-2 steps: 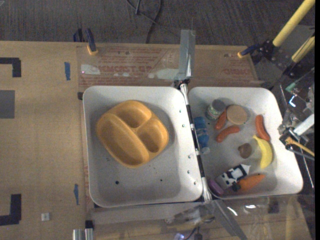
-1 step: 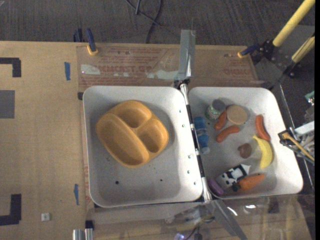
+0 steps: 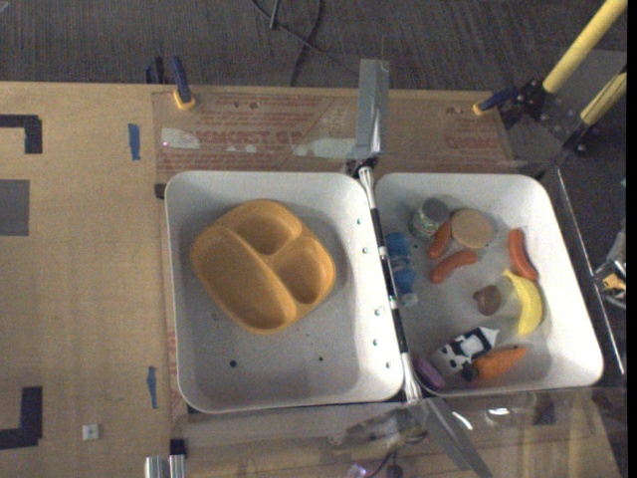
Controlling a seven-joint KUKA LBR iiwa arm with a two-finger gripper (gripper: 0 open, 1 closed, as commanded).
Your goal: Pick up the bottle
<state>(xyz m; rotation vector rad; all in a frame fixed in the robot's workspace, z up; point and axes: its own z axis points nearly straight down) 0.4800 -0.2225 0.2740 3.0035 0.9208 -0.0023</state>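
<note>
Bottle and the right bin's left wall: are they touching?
Touching, as far as the camera view shows: the bottle lies along the right bin's left wall with no white floor showing between them.

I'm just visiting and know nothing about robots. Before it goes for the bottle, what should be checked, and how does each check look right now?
1. Bottle located: ok. The clear bottle with blue label lies in the right bin, against its left wall.
2. Room around the bottle: not ok. It lies close along the wall between the bins, which may leave little space for a finger on that side.
3. Neighbours clear: ok. The nearest orange sausage lies apart from it.
4. Bottle posture: ok to judge. It lies on its side, lengthwise along the wall.
5. Left bin irrelevant: ok. It holds the orange divided plate.
6. Gripper ready: cannot tell.
</note>
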